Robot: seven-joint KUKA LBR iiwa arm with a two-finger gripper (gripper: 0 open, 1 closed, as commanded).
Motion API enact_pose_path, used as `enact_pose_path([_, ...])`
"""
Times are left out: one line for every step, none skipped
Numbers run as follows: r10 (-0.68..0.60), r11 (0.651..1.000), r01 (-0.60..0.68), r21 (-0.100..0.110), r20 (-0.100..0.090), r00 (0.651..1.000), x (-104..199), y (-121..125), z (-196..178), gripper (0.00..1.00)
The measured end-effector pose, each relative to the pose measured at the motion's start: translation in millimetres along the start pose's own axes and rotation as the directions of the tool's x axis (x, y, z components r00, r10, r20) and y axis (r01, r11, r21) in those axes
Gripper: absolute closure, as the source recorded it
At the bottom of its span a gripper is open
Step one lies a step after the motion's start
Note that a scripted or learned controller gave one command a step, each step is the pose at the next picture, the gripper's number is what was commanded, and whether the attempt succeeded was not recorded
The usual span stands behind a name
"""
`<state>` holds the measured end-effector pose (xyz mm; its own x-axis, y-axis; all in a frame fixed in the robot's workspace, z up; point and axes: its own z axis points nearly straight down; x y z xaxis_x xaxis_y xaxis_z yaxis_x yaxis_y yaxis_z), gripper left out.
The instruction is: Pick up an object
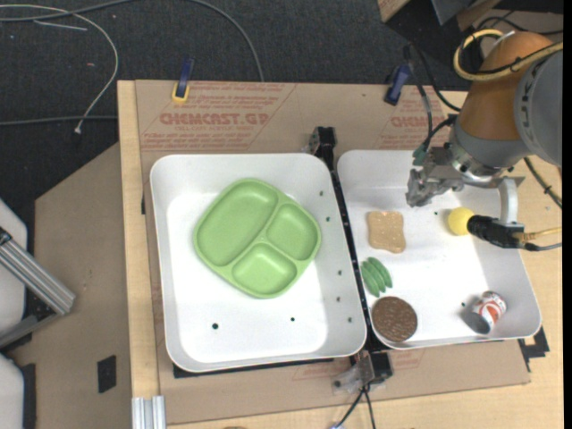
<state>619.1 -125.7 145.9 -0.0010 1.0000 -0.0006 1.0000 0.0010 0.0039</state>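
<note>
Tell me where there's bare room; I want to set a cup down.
Left bin: the floor in front of the green plate. Right bin: the patch between cracker, brown disc and can. Crowded near the gripper and yellow ball.

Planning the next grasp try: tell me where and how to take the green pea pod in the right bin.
Probably grip the green pea pod across its narrow middle, coming straight down from above. It lies flat on the right bin floor, long and slim, with bare floor to its right; the brown disc sits close below.
</note>
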Motion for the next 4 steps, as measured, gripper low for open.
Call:
enact_pose_path([-0.001, 1.0, 0.001, -0.004, 0.0, 1.0, 8.1, -2.8, -59.8, 1.0])
enact_pose_path([-0.001, 1.0, 0.001, -0.003, 0.001, 1.0, 10.1, -7.2, -122.6, 1.0])
enact_pose_path([-0.004, 1.0, 0.004, 0.007, -0.003, 1.0, 58.4, -27.4, -114.5, 1.0])
enact_pose_path([-0.006, 1.0, 0.006, 0.009, -0.004, 1.0, 115.2, -40.9, -96.9, 1.0])
